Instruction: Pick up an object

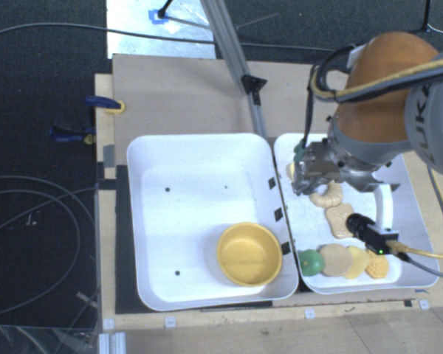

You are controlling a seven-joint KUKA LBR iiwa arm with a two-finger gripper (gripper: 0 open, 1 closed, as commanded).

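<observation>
My gripper (307,177) hangs low over the back left part of the right bin (413,231), close to the bin's left wall. Just right of it lies a pale curled pastry-like piece (328,195). In front of that sit a tan biscuit shape (340,220), a green ball (310,260), a beige round disc (335,259), a yellow wedge (356,262) and a yellow waffle-like piece (377,268). A pale yellow bit (291,170) peeks out left of the gripper. The arm's body hides the back of the right bin.
The left bin (199,198) holds a yellow bowl (249,253) at its front right corner. A grey pole (232,43) slants across the bench behind the bins. Blue and yellow clamps (103,105) grip the bench's left edge.
</observation>
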